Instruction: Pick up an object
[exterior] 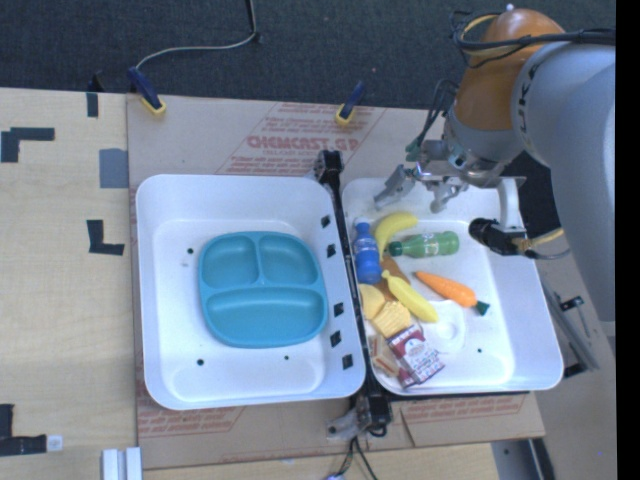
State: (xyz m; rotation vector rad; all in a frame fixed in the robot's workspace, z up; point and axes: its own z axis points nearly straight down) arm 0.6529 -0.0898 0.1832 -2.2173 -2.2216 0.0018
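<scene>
A: What does the camera view take in from above the bench?

B: Two shallow white bins sit side by side on a cardboard sheet. The left bin (165,298) holds a blue divided plate (264,288), lying flat near its middle. The right bin (520,348) holds a cluster of small things, mostly toward its left half.

A: Which things?

B: A blue bottle (366,252) lies against the bin's left wall. Just to its right is a yellow banana (393,226), and touching that a green bottle (428,244) on its side. Below them an orange carrot (446,288) points down to the right, with a second yellow banana (411,298) beside it. Near the front left corner are some pale yellow pieces (384,316) and a red and white packet (415,353).

A: And the arm?

B: The grey arm (560,98), with its orange band (495,68), reaches in from the right. Its gripper (418,190) hangs over the back of the right bin, just above the first banana.

A: What is the gripper doing?

B: Its two fingers (392,186) are spread apart, and nothing sits between them. All the objects lie in the bin.

A: Anything else on the bench?

B: Two yellow and blue clamps (147,90) grip the cardboard's back edge, and a black cable (240,28) trails across the dark floor behind.
</scene>
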